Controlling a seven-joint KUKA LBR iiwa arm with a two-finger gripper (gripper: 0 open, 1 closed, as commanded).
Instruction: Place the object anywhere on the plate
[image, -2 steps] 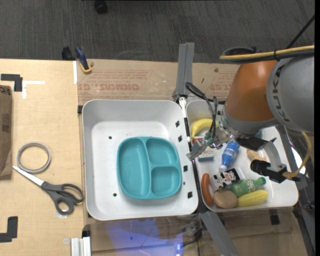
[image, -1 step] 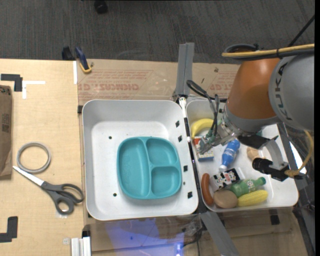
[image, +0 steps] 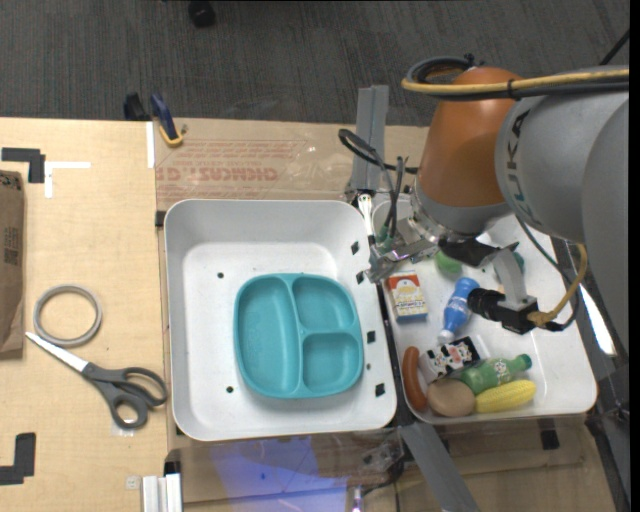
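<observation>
Wood bench (image: 90, 230), two white bins. Teal plate (image: 298, 335) in left bin (image: 190, 300). Gripper (image: 385, 262) over right bin (image: 570, 385) near small carton (image: 408, 298); grip state, honestly can't tell.

Scissors (image: 105, 383) and a tape roll (image: 67, 314) lie near each other on the surface (image: 90, 230), left of the bins.

Place: a robot lab | Signs: big grey and orange robot arm (image: 540, 130) with cables over a wooden worktop (image: 80, 250) | two white bins (image: 185, 300) held side by side | toy food (image: 505, 397) | tape roll (image: 67, 314) and scissors (image: 105, 380) lay nearby
</observation>
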